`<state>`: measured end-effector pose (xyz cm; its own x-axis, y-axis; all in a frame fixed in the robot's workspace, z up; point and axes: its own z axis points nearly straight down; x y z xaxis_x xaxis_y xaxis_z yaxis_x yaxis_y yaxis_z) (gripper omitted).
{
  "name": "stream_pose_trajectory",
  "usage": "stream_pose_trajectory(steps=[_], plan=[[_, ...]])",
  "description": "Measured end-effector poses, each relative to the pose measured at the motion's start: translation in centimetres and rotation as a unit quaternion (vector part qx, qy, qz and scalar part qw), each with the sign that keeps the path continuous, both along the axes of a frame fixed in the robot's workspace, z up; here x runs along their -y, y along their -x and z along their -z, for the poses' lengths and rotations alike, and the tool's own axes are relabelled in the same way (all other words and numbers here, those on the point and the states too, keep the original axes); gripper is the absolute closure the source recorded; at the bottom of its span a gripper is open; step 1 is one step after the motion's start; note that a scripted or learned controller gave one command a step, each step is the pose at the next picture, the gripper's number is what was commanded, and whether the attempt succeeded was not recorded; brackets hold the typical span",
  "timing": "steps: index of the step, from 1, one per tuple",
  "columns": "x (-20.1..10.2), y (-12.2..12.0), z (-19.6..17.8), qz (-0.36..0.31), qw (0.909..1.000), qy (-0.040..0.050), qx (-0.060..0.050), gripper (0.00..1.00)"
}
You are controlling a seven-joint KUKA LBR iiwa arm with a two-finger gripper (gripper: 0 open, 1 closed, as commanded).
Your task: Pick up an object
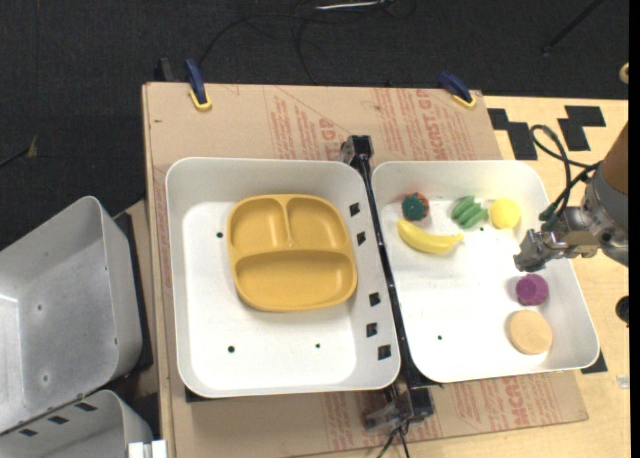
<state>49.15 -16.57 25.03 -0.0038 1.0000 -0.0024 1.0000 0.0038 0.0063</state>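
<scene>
Claw (531,254) low at 3 o'clock of right bin (470,346), just above purple round piece (531,290); cannot tell whether apart or together. Tan disc (529,331) at 5 o'clock. Banana (430,238), green pieces, yellow ball (505,213) toward 12 o'clock. Yellow divided plate (292,251) in left bin (270,366).

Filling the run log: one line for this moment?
gripper: above purple piece, right bin | grasp: none seen | yellow tray: left bin
</scene>
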Motion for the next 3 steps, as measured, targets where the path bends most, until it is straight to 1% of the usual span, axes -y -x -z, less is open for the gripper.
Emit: stream_pose_trajectory(steps=[1, 3], plan=[[-5.4, -0.4, 1.3, -0.002, 1.0, -0.0019, -0.003, 1.0], [-15.8, -0.9, 0.1, -0.002, 1.0, -0.0018, -0.003, 1.0]])
